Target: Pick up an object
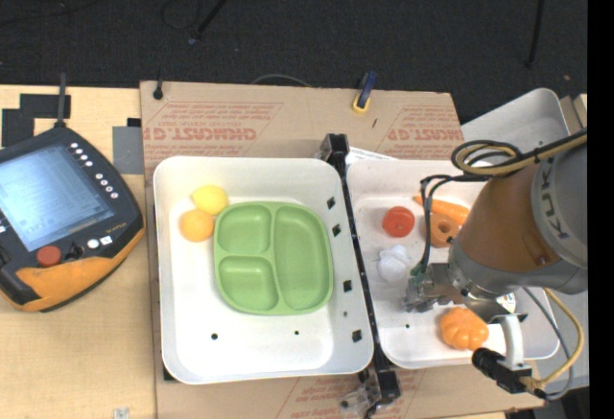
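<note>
Two shallow white bins sit side by side on the bench: the left bin (182, 331) and the right bin (403, 350). The grey arm with the orange band (518, 225) reaches in from the right and covers much of the right bin. Its two-finger gripper (419, 292) is low over that bin's floor; the finger state cannot be determined, since the tips are small, dark and partly hidden by the wrist.

The green three-compartment plastic tray (273, 257) lies flat in the left bin. A yellow rounded object (209, 198) and an orange ball (197, 225) lie touching each other just beside the tray's upper-left corner.

In the right bin, an orange wedge-shaped object (443, 219) is partly cut off by the arm. An orange rounded object (462, 329) lies near the bin's lower edge, just beside the gripper. A red round object (398, 221) lies apart, near the bin's centre. A white crumpled object (392, 264) lies below it, hard to make out against the white floor.
</note>
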Motion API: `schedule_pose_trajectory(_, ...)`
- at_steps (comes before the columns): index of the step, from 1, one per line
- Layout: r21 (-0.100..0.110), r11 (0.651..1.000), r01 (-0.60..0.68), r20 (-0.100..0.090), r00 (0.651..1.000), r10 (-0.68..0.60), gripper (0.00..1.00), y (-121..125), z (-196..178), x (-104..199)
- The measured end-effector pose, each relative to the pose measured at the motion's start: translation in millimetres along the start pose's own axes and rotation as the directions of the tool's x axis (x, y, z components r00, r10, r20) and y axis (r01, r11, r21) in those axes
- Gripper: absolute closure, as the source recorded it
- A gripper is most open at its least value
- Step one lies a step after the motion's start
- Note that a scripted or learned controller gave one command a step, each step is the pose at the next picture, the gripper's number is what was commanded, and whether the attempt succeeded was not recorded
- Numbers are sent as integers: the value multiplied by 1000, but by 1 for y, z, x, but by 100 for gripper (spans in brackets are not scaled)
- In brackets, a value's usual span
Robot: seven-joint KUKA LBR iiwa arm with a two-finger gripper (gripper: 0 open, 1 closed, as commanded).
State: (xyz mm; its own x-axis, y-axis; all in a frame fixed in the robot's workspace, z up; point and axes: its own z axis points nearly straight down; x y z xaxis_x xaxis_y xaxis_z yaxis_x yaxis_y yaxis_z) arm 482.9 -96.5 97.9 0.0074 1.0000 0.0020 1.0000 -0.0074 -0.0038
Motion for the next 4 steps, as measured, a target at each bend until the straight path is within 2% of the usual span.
schedule_pose_trajectory(2,-5,1000,8,1,1000,-8,100,-2,-115,16)
schedule_pose_trajectory(3,-3,1000,7,2,1000,-7,100,-2,-130,15)
schedule_pose_trajectory(4,0,1000,12,0,1000,-12,100,5,-127,77)
